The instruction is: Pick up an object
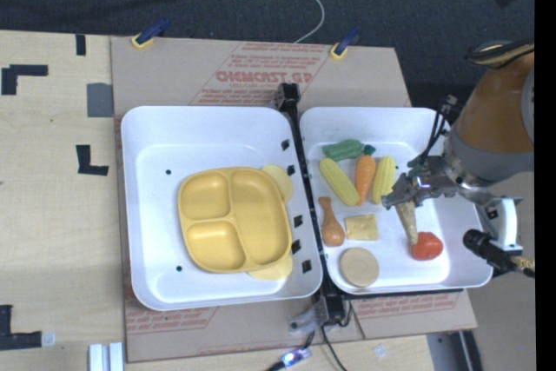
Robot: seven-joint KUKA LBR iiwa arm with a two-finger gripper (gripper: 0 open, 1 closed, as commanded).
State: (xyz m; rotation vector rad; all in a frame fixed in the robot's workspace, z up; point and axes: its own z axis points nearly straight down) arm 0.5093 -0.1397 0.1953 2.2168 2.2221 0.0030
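Gripper (408, 217) grip state unclear | over right bin (391, 119) | tomato (426, 247), corn (383, 179), carrot (365, 175) beside

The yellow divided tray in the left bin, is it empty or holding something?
Empty: the yellow divided tray shows bare compartments; the toy food lies in the right bin.

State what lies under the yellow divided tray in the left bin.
Pale yellow flat pieces poke out from under the yellow divided tray at its upper right and lower edge; the tray covers the rest of them.
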